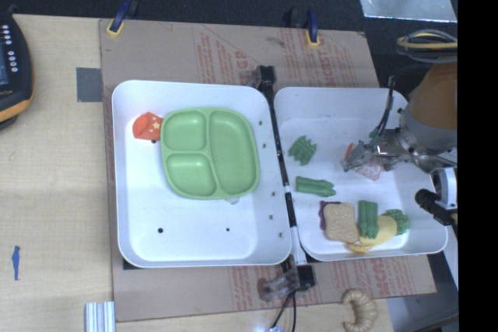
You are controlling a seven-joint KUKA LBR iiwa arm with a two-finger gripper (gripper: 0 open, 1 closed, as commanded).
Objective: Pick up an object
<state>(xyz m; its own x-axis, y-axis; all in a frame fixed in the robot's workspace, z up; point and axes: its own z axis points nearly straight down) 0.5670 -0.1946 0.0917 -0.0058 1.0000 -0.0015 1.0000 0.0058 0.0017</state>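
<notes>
Cardboard sheet [327,62] covers the bench under both bins, held by blue clamps at its far edge; red printing runs across it in several places, too faint and skewed to read. Left bin [140,237] holds a green three-compartment plate [210,153], with a small red-orange item [146,126] touching the plate's left edge. Right bin [334,109] holds the loose pieces: two green toy vegetables [302,149] [314,186] near its left wall, and along the near wall a tan cracker-like slab [339,222], a green strip [367,218] and a yellow piece [380,233] (all touching or overlapping). Arm enters from the right, orange band visible. Gripper [364,159] sits low over the right bin's middle, apart from the food cluster; finger spacing cannot be judged from the blur. Black handheld controller [12,74] lies at the left edge, its labels unreadable.
</notes>
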